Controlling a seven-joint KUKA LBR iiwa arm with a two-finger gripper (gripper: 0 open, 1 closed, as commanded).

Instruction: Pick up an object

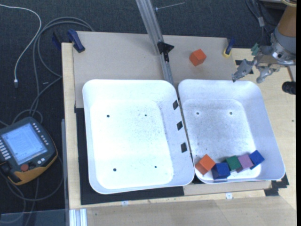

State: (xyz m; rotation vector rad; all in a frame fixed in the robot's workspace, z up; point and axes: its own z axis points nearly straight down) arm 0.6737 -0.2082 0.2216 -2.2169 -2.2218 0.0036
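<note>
Fingers [250,74] hover spread above right bin's [268,126] far rim, nothing between.

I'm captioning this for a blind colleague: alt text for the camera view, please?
A robot gripper, fingers open, hovers over the far edge of the right bin; five blocks cluster at that bin's near edge. An orange block lies on the bench beyond the bins.

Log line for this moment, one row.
gripper: open, nothing held, above right bin far edge | blocks: five at bin's near edge | orange cube: outside on bench | phase: pre-grasp
</note>
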